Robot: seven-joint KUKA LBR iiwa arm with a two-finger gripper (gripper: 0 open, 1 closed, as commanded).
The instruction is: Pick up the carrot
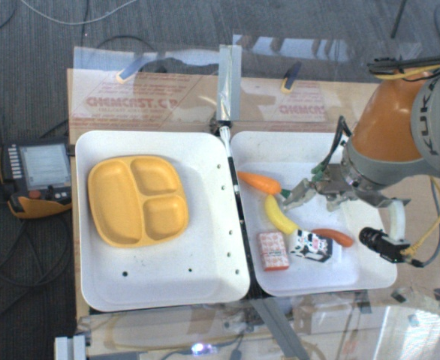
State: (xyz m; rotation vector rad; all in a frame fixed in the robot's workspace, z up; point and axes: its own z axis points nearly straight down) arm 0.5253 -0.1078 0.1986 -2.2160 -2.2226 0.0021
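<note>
Pincer (pixel 299 193) low over the right bin (pixel 370 280), its fingers apart and nothing between them, tips just right of the carrot's green end. Carrot (pixel 258 181) lying on the bin floor at the far-left part, near the wall shared with the left bin (pixel 160 291), orange body pointing left and away. The step in hand appears to be the approach: no grasp is made yet. The next move likely calls for a short shift left so the fingers straddle the body, then a descent and closing. Banana (pixel 279 214) lies just near of the carrot, so the nearer finger has little room; the shared wall limits travel to the left. Small box (pixel 273 250), black-and-white pack (pixel 311 245) and red item (pixel 333 236) sit nearer, apart from the carrot. Yellow tray (pixel 137 199) rests in the left bin, well apart.
</note>
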